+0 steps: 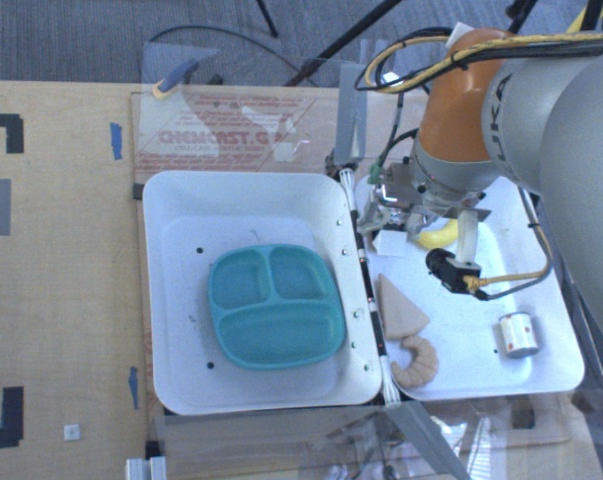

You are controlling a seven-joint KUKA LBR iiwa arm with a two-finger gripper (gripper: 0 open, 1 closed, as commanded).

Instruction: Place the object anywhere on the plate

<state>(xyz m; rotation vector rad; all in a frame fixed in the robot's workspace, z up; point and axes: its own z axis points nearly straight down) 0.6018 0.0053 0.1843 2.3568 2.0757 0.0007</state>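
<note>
Banana (438, 235) beneath pincer (421, 218)

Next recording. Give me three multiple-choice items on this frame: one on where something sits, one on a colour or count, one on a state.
1. Where does the plate lie?
A. In the left bin
B. In the right bin
C. On the bare bench

2. How many compartments does the plate have?
A. Two
B. Three
C. Five

3. What lies on the plate?
A. The croissant
B. The metal can
C. Nothing

Key:
1. A: the teal plate rests on the floor of the left bin.
2. B: two small sections sit above one wide one.
3. C: the croissant, the tan wedge, the metal can and the yellow object are all in the right bin, under or near the arm.
</note>
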